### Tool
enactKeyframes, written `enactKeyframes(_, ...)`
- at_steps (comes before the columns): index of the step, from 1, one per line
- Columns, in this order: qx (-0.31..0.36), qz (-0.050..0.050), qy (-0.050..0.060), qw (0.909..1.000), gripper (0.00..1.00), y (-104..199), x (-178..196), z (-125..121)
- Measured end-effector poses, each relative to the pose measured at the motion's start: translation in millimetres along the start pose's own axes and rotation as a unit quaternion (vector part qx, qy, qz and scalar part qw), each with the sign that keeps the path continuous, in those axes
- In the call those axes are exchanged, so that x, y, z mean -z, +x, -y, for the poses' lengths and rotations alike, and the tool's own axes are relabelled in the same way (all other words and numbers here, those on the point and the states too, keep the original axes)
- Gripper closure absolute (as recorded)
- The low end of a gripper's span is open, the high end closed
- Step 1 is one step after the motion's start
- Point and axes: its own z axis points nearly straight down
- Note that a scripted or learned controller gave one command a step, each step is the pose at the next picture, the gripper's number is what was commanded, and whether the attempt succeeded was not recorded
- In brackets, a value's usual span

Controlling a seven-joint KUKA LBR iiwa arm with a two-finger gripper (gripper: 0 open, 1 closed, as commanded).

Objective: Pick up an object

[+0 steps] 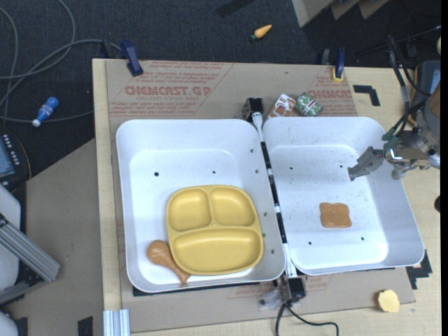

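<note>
One tray (pixel 212 231), one drumstick (pixel 166 259) — one toast (pixel 335 215).

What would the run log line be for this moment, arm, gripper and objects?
arm: over right bin | gripper: above bin floor, nothing seen held | brown toast piece: on right bin floor | yellow divided plate, drumstick: left bin

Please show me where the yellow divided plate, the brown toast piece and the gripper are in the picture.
yellow divided plate (pixel 213 229): camera view, on the ridge between its compartments, left bin.
brown toast piece (pixel 335 215): camera view, on its middle, right bin.
gripper (pixel 365 164): camera view, at its fingertips, above the right bin.
</note>
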Motion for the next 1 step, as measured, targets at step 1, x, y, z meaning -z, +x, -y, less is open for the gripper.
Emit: enactKeyframes(1, -0.001, -0.001, 0.005, 1.0, 0.0, -16.8, -105.7, -4.4)
